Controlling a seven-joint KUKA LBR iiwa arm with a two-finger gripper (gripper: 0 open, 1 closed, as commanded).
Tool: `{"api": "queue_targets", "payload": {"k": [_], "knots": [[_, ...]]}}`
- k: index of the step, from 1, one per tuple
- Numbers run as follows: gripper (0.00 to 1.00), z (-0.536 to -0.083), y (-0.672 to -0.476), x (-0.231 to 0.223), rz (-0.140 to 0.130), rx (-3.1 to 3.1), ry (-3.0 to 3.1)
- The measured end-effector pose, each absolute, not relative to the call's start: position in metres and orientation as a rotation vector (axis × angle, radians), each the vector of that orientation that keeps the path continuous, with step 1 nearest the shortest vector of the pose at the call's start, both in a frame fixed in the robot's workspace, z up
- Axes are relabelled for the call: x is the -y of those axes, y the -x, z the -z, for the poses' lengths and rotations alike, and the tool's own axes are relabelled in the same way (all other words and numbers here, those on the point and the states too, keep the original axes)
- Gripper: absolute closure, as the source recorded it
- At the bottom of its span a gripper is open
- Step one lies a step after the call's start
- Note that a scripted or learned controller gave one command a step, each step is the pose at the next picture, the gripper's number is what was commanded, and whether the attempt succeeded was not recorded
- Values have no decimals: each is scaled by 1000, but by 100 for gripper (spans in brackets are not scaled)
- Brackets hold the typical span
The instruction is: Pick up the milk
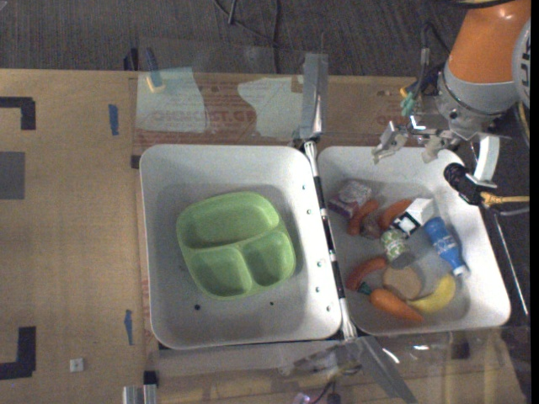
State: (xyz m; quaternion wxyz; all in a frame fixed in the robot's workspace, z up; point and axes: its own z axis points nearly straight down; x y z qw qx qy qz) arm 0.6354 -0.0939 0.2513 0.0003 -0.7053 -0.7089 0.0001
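A grey arm with an orange band enters at the upper right of the frame, its gripper (pixel 413 141) hanging over the top edge of the right bin (pixel 497 297). The two metal fingers (pixel 388 142) stand apart, with nothing between them.

The milk (pixel 413 218), a small white carton with a black patch on its face, lies on its side in the upper middle of the right bin, below the gripper and clear of it. Its long axis runs on a diagonal, the upper end pointing toward the frame's upper right and the lower end toward the lower left. A blue bottle (pixel 443 244) with a white label lies just to its right, slanting from upper left to lower right.

Around the carton sits a heap of play food: a purple packet (pixel 353 195) at its upper left, orange carrots (pixel 394 304) toward the bottom of the bin, a yellow banana (pixel 438 295) at lower right, and a small green can (pixel 392 244) directly below the carton.

In the left bin (pixel 160 225), a green divided plate (pixel 236 242) lies flat near the center.
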Motion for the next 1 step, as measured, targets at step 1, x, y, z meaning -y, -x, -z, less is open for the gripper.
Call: {"api": "queue_targets", "payload": {"k": [1], "knots": [[0, -103, -624, 153, 13, 2310, 2150]]}}
